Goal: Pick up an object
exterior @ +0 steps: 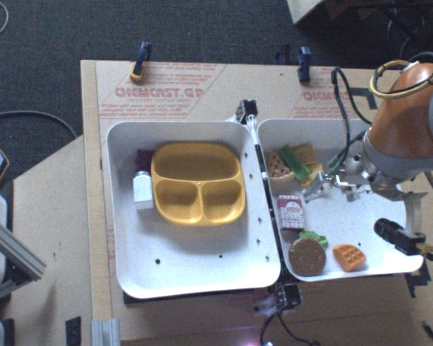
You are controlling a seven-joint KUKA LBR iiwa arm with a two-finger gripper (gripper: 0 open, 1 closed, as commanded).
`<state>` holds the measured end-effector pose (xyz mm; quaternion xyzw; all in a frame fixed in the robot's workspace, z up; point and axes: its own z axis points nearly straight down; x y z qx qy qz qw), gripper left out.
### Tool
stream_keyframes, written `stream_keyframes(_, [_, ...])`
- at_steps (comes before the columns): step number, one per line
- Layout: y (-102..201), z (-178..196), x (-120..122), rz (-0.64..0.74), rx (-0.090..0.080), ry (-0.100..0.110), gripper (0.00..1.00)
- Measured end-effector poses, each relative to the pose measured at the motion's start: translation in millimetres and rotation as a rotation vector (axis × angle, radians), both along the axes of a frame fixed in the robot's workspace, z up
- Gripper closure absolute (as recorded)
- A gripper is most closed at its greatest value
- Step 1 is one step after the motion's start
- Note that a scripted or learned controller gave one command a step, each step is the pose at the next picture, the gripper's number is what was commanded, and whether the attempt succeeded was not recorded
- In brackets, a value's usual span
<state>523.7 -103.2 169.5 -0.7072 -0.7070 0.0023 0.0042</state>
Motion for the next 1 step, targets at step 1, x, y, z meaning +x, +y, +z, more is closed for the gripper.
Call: stream_keyframes(1, [-7.8,-57.2,3.6,-0.001,0.0,-0.001,0.0])
